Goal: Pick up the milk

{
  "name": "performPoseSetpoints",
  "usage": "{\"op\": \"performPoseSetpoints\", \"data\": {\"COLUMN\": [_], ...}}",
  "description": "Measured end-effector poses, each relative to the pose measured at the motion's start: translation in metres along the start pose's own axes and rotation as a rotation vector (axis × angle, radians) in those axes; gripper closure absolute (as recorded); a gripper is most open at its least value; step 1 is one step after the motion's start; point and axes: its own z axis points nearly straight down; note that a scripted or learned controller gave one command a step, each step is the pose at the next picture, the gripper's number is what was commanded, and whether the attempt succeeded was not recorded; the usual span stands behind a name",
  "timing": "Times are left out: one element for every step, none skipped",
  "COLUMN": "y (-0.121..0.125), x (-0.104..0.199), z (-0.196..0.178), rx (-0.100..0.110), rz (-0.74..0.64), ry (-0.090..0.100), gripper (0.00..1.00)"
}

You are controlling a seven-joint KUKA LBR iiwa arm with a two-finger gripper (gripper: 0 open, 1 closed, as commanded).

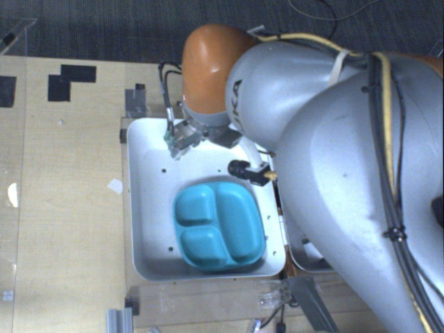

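Left bin (142,186): holds one blue tray (218,224), lying flat towards the bin's near edge and right wall, its far end about level with the bin's middle. We count three compartments in the tray: one long one along its right side and two smaller ones stacked along its left. Right bin (309,259): we see one sliver of its near left corner, the rest being covered by the arm (333,137). Bins counted: two. Trays counted: one. The gripper (179,141) hangs over the left bin's far edge, close to its far left corner, well apart from the tray. Jaw state: we cannot tell. Milk: we cannot tell where it lies.
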Motion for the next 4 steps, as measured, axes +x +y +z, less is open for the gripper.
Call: {"op": "performPoseSetpoints", "data": {"y": [0.006, -0.02, 0.022, -0.016], "x": [0.014, -0.019, -0.012, 0.029], "z": [0.036, 0.04, -0.106, -0.139], "rx": [0.01, 0.003, 0.006, 0.008], "rz": [0.334, 0.136, 0.37, 0.323], "ry": [0.001, 0.0, 0.001, 0.001], "gripper": [1.0, 1.0, 1.0, 1.0]}}
